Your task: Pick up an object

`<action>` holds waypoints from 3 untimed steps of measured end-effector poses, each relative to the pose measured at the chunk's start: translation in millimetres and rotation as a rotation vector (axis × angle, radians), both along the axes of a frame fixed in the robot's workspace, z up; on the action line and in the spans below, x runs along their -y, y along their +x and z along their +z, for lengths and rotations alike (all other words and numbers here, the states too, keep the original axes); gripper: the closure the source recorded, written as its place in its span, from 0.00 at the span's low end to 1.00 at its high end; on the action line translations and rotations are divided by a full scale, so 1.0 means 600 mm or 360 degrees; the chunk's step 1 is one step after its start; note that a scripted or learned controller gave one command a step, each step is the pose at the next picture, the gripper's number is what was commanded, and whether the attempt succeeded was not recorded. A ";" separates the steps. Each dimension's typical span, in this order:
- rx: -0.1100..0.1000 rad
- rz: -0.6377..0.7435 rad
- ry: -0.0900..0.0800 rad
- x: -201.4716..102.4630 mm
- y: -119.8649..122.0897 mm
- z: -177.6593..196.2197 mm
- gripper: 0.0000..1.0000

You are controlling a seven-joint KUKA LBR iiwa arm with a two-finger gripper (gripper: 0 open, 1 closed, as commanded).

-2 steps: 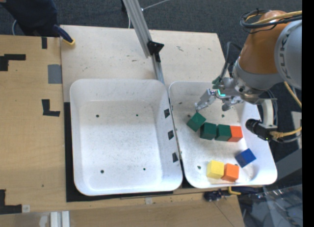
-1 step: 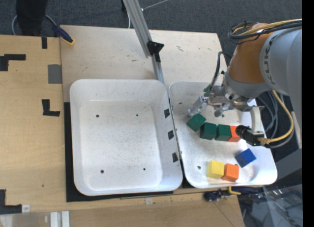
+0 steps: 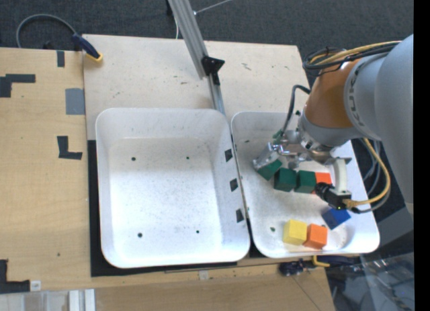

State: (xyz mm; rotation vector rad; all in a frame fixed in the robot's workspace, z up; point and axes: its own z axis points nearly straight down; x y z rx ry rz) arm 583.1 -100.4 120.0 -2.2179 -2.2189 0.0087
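Observation:
My gripper [image 3: 267, 159] is low inside the right bin [image 3: 265, 236], at its upper middle. A dark green block [image 3: 269, 169] lies right at the fingertips, and whether the fingers grip it is unclear. Two more green blocks [image 3: 295, 181] sit just right of it, with a red-orange block [image 3: 324, 177] beside them. A blue block [image 3: 335, 217] lies near the bin's right wall. A yellow block [image 3: 294, 232] and an orange block [image 3: 316, 236] rest side by side at the bin's front.
The left bin [image 3: 161, 189] is beside the right one, sharing a raised rim. A slanted metal rail [image 3: 191, 34] crosses the bench behind the bins. The arm's grey body and cables [image 3: 376, 162] hang over the right bin's right side.

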 end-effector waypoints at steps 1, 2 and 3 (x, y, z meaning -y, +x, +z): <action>0.0005 0.0002 -0.0001 -0.001 -0.001 -0.050 0.00; 0.0004 0.0004 0.0003 -0.003 -0.001 -0.032 1.00; 0.0013 0.0002 0.0002 -0.010 -0.009 0.041 1.00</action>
